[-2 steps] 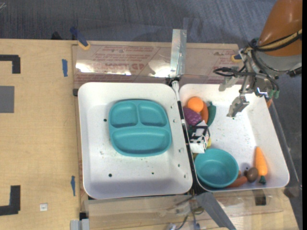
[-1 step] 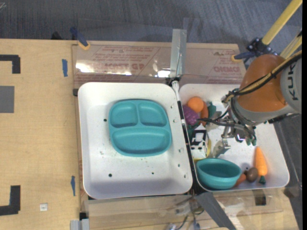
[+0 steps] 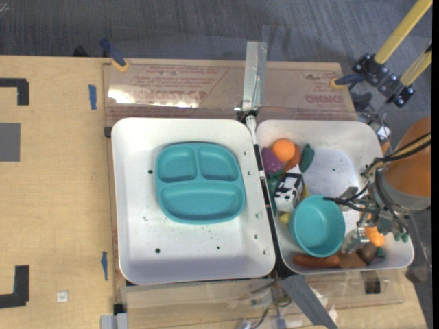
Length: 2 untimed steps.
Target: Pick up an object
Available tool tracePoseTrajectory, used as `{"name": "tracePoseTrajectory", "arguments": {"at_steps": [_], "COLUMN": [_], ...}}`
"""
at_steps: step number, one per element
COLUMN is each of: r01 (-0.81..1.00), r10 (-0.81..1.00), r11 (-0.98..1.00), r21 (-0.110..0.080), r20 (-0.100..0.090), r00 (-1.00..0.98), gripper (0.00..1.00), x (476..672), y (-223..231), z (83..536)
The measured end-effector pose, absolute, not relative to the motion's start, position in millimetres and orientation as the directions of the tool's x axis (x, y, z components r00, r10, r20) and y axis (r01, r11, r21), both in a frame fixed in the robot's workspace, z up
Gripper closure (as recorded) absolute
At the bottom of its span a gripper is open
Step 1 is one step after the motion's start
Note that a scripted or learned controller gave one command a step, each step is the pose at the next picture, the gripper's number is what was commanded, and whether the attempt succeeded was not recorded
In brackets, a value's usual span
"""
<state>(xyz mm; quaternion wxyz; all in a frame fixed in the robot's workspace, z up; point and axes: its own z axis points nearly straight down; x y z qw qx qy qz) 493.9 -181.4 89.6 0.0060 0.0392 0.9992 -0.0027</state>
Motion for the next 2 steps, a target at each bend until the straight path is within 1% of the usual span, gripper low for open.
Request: {"name": "tracePoseTrajectory", "arguments": {"at_steps": [1, 2], "r01": [0.074, -0.162], "r10": [0.074, -0.162], "r11": [0.997, 0.987], "r21": [-0.007, -0.008], "r20": [-0.027, -0.013], "r00": [-0.997, -0.987], "gripper": [1.00, 1.00], "x": [499.2, 497.9], "y": [-180, -166], "z": [103, 90]}}
